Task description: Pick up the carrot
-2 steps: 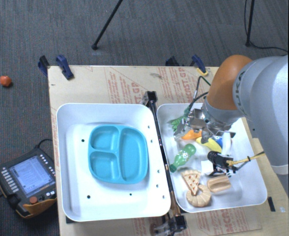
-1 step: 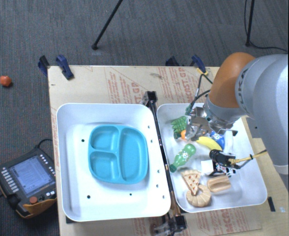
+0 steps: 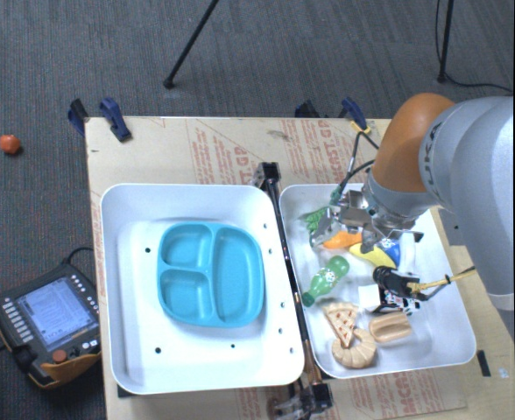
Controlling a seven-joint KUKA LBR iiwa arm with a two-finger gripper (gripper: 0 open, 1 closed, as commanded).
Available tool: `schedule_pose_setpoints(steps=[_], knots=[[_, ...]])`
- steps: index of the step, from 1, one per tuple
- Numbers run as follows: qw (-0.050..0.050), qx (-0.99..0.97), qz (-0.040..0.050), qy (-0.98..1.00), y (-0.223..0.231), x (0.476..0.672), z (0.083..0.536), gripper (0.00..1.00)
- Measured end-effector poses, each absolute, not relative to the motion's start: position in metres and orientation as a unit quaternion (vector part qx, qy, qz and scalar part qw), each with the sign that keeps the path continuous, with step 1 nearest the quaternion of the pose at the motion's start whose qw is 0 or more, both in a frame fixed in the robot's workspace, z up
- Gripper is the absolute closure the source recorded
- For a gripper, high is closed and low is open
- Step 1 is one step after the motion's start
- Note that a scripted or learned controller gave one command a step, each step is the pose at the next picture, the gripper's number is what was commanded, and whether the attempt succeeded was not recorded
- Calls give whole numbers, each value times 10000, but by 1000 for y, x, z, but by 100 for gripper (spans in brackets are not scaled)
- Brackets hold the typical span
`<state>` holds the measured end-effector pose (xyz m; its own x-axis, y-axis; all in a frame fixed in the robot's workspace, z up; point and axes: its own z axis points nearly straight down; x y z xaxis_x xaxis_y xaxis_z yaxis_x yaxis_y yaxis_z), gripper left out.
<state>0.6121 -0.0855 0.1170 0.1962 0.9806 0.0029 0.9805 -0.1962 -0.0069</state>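
The carrot [image 3: 342,241], orange with a green leafy top [image 3: 315,220], lies near the upper left of the right bin [image 3: 462,339]. My gripper [image 3: 352,224] is low over that bin, right above and touching or nearly touching the carrot's thick end. The wrist hides part of the carrot. I cannot see whether the carrot is gripped.
Crowded around the carrot are a yellow banana [image 3: 373,255], a green bottle [image 3: 326,279], a pizza slice [image 3: 341,321], a bread roll [image 3: 391,328] and a pastry [image 3: 354,353]. The left bin [image 3: 122,234] holds a blue divided plate [image 3: 211,274].
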Motion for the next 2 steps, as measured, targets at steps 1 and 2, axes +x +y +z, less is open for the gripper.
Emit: schedule_pose_setpoints(steps=[1,2], knots=[[8,-7090,3,-7052,-84,630,88,0],[22,-7093,10,-7049,-84,630,98,100]])
